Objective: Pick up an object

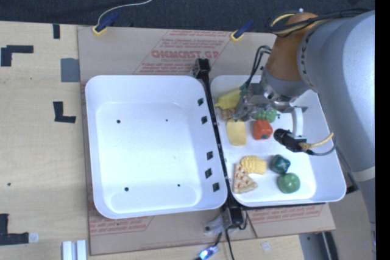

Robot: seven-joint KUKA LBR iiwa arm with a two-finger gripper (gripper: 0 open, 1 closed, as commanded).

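Desk [36,149]: light wood surface carrying a cardboard sheet [177,55] with red print, on which two shallow white bins sit side by side. Left bin [146,143]: bare white floor with a few small dark dots. Right bin [323,186]: holds a group of small toy foods. Contents, from the far end toward the near end: a yellow banana-like piece [229,98] by the dividing wall; a leafy green piece [267,113] just beside the gripper; a yellow block [236,133]; a red piece [262,130] just right of the block; a yellow corn-like piece [253,164]; a pale wedge with red spots [242,182] touching the corn; a dark teal piece [280,163]; a green ball [289,182] near the front corner. Arm [347,82]: grey with an orange band, reaching in from the right over the right bin. Gripper [248,105]: low over the far end of the right bin, among the banana piece and the leafy green piece; whether its fingers are spread or pressed together cannot be told, and nothing is seen held between them.
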